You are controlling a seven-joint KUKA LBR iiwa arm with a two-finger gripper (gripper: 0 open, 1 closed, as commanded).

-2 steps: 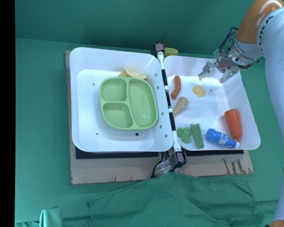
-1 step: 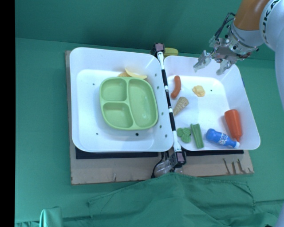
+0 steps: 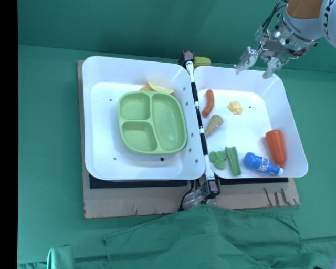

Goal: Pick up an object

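Camera view: gripper hovers at upper right over the right bin's far rim, fingers spread and empty, toys spread loosely below for picking.

Bright, even overhead light is washing the scene; the two white bins are reading near blown-out, with a soft glare patch sitting on the green divided tray. Shadows are staying short and soft, mostly a dark strip showing under the bins' near edge. Focus is holding sharp across the table. The arm at top right is looking slightly soft. Colours are skewing green-teal.
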